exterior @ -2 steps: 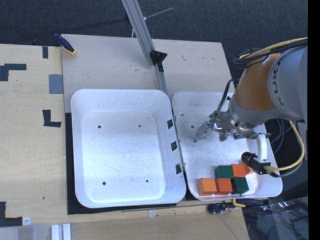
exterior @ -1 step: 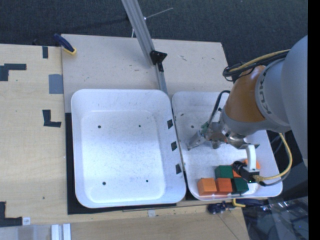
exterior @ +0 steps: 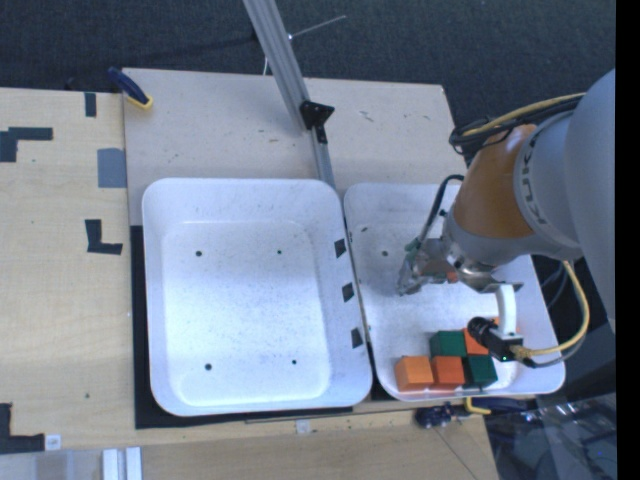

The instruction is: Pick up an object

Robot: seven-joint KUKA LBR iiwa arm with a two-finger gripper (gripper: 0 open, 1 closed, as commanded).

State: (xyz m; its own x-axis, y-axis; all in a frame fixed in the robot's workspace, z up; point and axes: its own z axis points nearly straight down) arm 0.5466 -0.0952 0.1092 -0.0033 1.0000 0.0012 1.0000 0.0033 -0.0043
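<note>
While pincer [exterior: 412,280] hangs over right bin [exterior: 385,218], grip state unclear, coloured blocks [exterior: 450,361] lie near, toward front corner.

Two white bins [exterior: 245,193] are counted on the desk [exterior: 60,268]. Below the hand [exterior: 415,273], two orange blocks [exterior: 413,372] and two green blocks [exterior: 448,343] are counted.

The hand [exterior: 412,276] hangs low inside the right bin [exterior: 385,218], apart from orange and green blocks [exterior: 450,360] at its near edge.
</note>
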